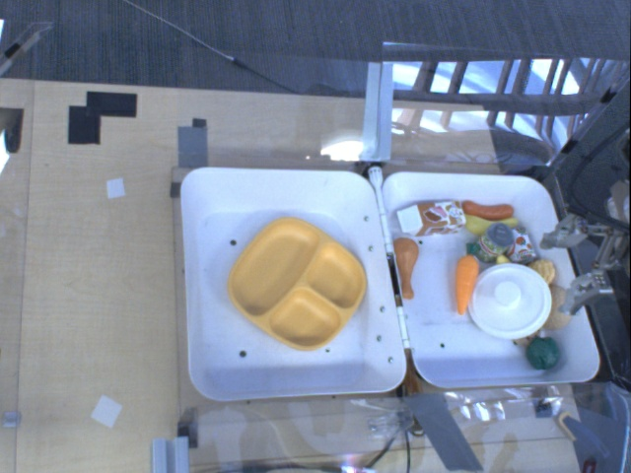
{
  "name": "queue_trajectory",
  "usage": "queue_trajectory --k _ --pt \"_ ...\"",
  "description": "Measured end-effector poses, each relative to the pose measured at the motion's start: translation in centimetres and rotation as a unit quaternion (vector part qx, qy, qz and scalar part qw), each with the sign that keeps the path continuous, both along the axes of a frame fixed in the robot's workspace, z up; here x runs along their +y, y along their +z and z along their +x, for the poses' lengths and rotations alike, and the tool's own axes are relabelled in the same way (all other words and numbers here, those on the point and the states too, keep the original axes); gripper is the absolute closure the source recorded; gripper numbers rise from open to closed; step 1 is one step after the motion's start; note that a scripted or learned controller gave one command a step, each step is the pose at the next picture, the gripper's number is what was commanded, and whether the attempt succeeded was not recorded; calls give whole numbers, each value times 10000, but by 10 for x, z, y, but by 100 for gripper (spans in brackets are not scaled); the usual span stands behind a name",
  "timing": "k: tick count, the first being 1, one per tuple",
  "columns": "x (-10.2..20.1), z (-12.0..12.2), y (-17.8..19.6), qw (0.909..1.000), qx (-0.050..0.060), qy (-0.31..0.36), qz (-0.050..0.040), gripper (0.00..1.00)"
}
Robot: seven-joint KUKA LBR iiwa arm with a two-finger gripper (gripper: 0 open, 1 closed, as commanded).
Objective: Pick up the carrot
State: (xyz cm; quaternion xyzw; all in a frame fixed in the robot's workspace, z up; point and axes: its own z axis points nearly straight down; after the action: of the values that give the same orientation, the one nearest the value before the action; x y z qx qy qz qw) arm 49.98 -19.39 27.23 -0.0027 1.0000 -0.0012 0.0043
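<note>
gripper [584,261] cut off at right edge, items behind white bowl [510,301] partly hidden

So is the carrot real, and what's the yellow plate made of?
The carrot looks like toy plastic: its orange is even and smooth, with a neat green top, though the view is too small to be sure. The yellow plate also seems moulded plastic, matte, with soft rounded dividers forming three compartments.

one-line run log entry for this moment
target: small orange toy carrot, lying in right white bin beside round white bowl | gripper: at bin's right edge, apart from carrot | not picked
</note>
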Motion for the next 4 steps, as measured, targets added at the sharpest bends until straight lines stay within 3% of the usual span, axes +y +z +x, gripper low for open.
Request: queue_trajectory --k 1,2,3,4 --pt "8 -10 -107 9991 41 428 17 0" --pt "54 30 -175 9984 -13 556 3 0" --pt "115 79 -151 9949 -7 -1009 27 0" --pt "112 99 -183 9938 -11 -1115 21 0"
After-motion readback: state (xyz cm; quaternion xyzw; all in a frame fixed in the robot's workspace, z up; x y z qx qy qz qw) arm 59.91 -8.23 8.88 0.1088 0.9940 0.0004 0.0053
